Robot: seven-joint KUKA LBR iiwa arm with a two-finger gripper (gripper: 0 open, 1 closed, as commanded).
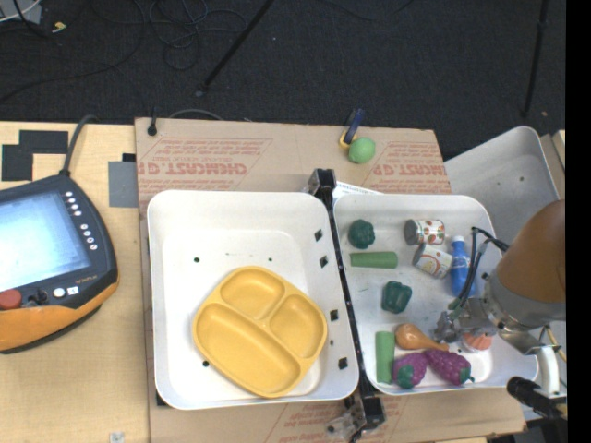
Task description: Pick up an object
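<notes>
Entry: my gripper [459, 325] low in the right bin [480, 215], lower right of frame.
Grip state: I could not tell. Best target, I judged: orange pear-shaped toy [413, 337] just beside; descend squarely, avoid purple grapes [447, 365].

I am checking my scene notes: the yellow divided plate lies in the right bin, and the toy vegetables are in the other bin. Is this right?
One detail is wrong. The camera view shows the yellow divided plate in the left bin; the toy vegetables, such as the green pepper and purple eggplant, are in the right bin.
</notes>
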